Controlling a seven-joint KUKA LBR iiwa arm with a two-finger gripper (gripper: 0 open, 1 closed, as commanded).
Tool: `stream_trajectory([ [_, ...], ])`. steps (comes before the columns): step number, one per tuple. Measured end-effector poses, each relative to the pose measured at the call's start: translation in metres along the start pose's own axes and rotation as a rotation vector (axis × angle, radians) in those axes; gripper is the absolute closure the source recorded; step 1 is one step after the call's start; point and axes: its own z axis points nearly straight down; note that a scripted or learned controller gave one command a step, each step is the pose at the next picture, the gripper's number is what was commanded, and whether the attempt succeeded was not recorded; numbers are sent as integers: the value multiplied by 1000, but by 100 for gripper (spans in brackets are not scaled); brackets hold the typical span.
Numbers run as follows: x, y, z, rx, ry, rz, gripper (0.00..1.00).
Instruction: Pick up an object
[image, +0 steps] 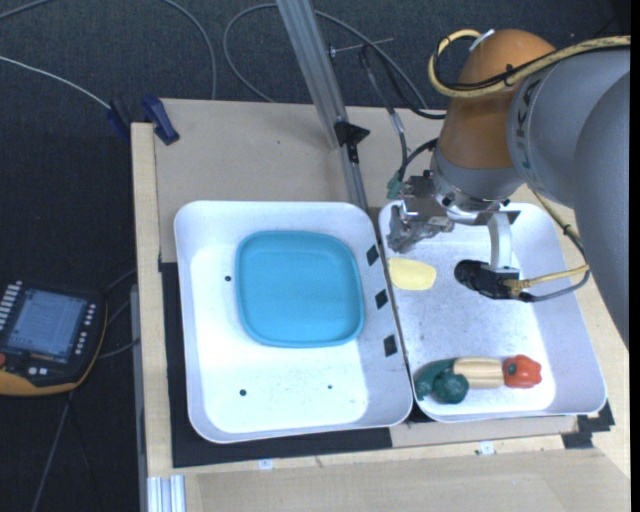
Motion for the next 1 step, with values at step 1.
stream_trajectory([
  [1, 48, 24, -1, 0, 0, 0, 100],
])
